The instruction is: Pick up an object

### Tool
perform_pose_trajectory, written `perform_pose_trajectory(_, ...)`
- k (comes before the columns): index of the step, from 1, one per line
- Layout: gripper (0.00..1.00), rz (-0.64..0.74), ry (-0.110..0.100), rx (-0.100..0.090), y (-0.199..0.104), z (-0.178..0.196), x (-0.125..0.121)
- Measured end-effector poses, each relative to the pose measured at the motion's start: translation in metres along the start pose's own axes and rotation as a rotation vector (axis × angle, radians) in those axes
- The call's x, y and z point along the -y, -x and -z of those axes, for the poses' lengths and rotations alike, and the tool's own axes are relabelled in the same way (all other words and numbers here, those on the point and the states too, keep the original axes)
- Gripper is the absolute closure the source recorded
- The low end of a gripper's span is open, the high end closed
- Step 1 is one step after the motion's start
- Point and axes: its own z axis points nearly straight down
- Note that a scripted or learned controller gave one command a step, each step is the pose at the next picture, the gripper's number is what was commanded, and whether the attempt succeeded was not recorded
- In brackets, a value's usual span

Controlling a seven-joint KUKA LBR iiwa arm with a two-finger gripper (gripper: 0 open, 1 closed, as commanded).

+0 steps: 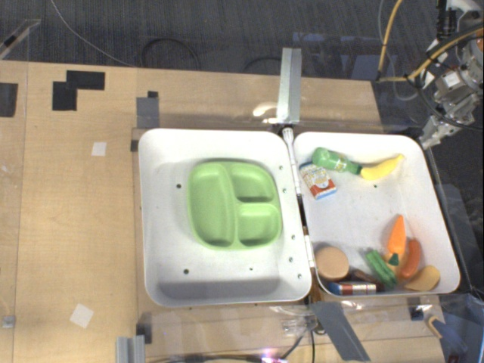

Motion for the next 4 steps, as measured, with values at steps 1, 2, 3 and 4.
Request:
perform_pose_trajectory(1,1.0,-0.003,-0.01,0.002,0.001,0.013,0.003)
perform_pose_trajectory(2,1.0,0.476,0.014,0.004,0.011,-0.015,-0.043)
perform_pose_trajectory(3,1.0,0.474,0.007,0.003,0.013,-0.002,-0.04)
perform_pose_trajectory(4,1.0,0.734,0.016,0.002,0.032,0.005,-0.167)
